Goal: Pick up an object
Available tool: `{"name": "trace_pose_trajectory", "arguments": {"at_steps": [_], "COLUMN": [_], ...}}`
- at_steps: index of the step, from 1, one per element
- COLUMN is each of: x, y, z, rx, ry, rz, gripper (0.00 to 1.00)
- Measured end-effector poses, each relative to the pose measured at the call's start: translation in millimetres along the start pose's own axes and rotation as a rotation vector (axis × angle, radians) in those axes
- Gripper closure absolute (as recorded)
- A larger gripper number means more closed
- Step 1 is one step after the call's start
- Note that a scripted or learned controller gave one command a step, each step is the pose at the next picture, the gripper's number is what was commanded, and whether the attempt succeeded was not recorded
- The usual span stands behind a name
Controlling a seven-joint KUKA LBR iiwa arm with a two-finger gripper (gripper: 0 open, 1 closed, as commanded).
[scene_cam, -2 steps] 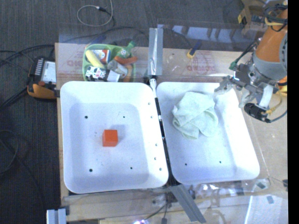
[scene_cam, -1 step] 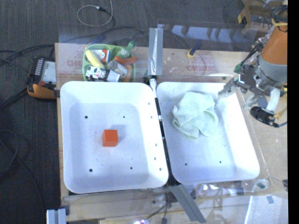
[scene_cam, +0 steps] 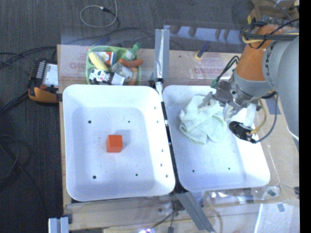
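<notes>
An orange cube lies near the middle of the left bin. A crumpled pale green cloth lies in the upper half of the right bin. My gripper hangs low over the cloth's upper right corner, reaching in from the right. Its fingers stand apart, open, at the cloth's edge. I see nothing lifted between them.
A green basket of small toys stands behind the left bin. A metal divider rises between the bins at the back. An orange and black device with cables lies off the bench to the left.
</notes>
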State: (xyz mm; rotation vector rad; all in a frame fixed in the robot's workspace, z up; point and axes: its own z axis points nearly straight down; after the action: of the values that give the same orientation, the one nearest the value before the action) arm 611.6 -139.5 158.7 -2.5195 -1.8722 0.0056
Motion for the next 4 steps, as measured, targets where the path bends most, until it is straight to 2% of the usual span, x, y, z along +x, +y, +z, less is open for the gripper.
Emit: {"name": "trace_pose_trajectory", "arguments": {"at_steps": [1, 2, 3, 4], "x": [-51.1, -2.4, -49.9, -13.0], "y": [7.7, -56.8, -31.9, -50.5], "z": [-73.6, -11.2, -32.7, 64.5], "rx": [-0.002, 0.001, -0.001, -0.006], "ry": [-0.002, 0.0, -0.001, 0.002], "rz": [0.05, 0.145, 0.036, -0.002], "gripper": [0.0, 0.0, 0.0, 0.0]}}
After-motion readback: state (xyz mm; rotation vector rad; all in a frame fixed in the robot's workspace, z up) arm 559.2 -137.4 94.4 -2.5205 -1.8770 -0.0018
